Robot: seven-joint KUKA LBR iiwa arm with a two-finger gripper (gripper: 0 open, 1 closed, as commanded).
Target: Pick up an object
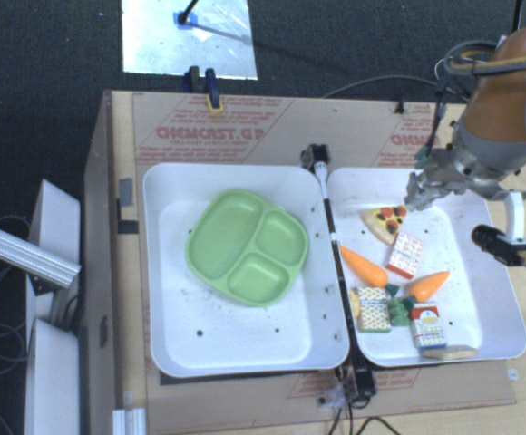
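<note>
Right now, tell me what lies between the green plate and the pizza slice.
In the camera view: the bins' meeting rims, between green plate and pizza slice.

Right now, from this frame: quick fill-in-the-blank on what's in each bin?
1. The green divided plate lies in the ____ bin.
2. The gripper hovers beside the ____ slice.
3. Two ____ carrots lie in the right bin.

Missing words: left; pizza; orange

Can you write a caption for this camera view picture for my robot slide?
Robot gripper hovers over toy pizza slice in right bin; green tray sits in left bin.
</note>
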